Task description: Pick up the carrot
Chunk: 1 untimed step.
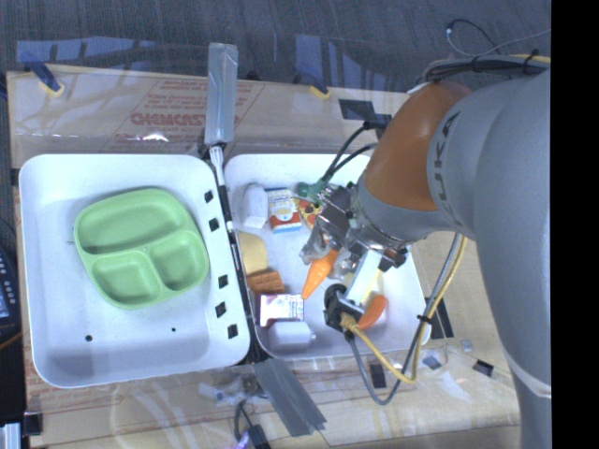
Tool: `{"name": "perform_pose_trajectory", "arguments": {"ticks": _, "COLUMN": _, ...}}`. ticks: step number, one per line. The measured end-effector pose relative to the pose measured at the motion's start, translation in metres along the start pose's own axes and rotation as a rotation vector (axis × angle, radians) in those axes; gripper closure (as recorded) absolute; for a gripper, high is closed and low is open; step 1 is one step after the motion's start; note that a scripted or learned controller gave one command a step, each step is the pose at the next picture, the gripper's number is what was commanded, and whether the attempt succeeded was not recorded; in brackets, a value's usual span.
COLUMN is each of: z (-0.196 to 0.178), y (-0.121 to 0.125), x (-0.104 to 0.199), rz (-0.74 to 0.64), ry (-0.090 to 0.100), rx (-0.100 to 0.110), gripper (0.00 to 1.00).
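Just left of jaws (344, 267): carrot (316, 274), tilted.

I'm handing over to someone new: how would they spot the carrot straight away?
Look in the right-hand white bin, the one crowded with small food items. Near its middle, just below the arm's wrist, lies the carrot: a slim orange cone, tapering to a point toward the lower left, unlike the boxy packets beside it.

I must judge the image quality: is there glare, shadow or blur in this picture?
Camera view: clear plastic behind the bins shows pale glare; the green plate casts a soft shadow in the left bin; the arm is slightly soft; the carrot is sharp enough.
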<state>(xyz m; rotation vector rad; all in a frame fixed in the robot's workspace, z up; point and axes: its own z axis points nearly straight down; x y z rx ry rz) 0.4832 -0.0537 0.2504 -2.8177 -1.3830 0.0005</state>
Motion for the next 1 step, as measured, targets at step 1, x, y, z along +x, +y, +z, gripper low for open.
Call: {"name": "perform_pose_trajectory", "arguments": {"ticks": 1, "z": 0.0608, "y": -0.0335, "x": 0.0312, "rz": 0.087, "ry": -0.004, "rx": 0.004, "gripper": 1.00}}
